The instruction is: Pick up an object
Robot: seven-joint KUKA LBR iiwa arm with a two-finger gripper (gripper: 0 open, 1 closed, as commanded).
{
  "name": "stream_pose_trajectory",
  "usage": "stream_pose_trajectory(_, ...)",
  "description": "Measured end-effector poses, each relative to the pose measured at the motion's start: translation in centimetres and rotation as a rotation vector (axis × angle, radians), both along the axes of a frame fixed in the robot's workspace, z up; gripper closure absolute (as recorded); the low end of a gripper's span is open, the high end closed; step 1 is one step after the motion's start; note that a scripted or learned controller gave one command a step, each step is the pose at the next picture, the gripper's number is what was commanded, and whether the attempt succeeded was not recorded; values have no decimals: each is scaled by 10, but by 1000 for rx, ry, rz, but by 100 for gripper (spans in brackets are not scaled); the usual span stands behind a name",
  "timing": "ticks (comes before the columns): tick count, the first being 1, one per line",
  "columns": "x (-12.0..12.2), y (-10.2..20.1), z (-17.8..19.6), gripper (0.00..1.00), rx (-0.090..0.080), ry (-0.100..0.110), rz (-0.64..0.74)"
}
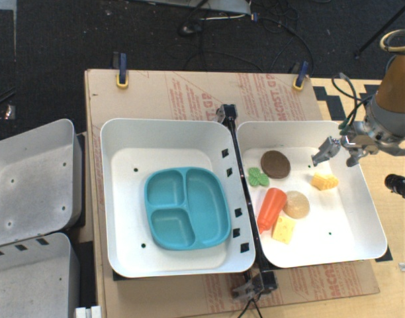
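Note:
The right bin (351, 240) holds several toy foods: a brown disc (275, 164), a small green leafy piece (257, 177), an orange carrot (270, 207), a tan round piece (296, 205), a yellow block (283, 230) and a yellow-orange wedge (324, 181). My gripper (339, 155) hangs over the bin's upper right part, just above the wedge and to the right of the brown disc. Its fingers are open and nothing sits between them.
The left bin (123, 144) carries a teal divided plate (187, 208). A black divider (241, 191) runs between the two bins. Grey metal trays (30, 177) lie off the bench to the left. Clamps (122, 71) hold the cardboard base at the back.

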State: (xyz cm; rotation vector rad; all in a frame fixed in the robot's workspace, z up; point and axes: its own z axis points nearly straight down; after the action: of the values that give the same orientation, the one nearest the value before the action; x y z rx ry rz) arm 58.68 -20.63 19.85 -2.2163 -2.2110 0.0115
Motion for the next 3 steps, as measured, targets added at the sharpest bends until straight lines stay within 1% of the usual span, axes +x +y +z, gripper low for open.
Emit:
stream_pose_trajectory(1, 3, 1, 8, 0, -3, -13, 3)
stream_pose_trajectory(2, 11, 7, -49, 0, -2, -10, 6)
stream_pose_trajectory(3, 11, 8, -102, 0, -2, -9, 3)
